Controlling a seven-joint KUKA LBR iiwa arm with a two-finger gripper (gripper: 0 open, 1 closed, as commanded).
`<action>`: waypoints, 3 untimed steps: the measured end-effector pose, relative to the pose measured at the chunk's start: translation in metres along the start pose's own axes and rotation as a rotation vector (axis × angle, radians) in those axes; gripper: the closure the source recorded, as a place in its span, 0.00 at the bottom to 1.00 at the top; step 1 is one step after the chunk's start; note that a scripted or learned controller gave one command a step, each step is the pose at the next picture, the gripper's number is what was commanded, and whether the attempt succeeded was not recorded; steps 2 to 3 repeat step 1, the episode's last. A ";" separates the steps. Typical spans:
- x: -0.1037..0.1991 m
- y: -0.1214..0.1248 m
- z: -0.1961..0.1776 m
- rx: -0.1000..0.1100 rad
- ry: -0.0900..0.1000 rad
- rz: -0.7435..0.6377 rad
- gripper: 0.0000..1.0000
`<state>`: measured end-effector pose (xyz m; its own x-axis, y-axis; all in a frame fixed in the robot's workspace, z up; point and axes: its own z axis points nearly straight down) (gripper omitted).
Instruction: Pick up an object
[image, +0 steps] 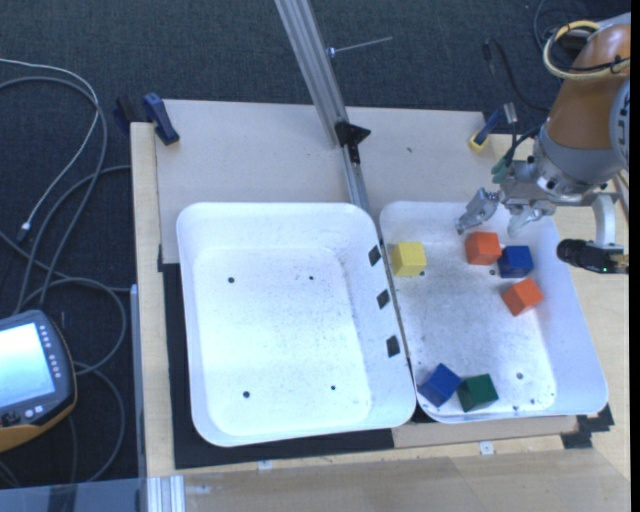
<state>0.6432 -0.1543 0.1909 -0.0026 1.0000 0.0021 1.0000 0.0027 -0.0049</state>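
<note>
camera view | jaws (500, 212) above orange cube (482, 248) | cube edges slightly skewed

no readable text, labels, brands, numbers or signs on anything in view

Two shallow white bins sat side by side on the counter (250, 160): the left bin (200, 230) and the right bin (575, 340). Six small blocks lay in the right bin. Two were orange, one (482, 247) near the far side and another (521, 296) just below it. Two were blue, one (516, 261) between the orange pair and one (439, 384) at the near edge. One yellow block (408, 258) and one green block (478, 391) made up the rest.
</note>
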 end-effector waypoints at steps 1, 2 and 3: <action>-0.013 0.027 0.063 -0.006 -0.002 0.002 0.00; -0.013 0.027 0.063 -0.006 -0.002 0.002 0.00; -0.013 0.027 0.063 -0.006 -0.002 0.002 0.00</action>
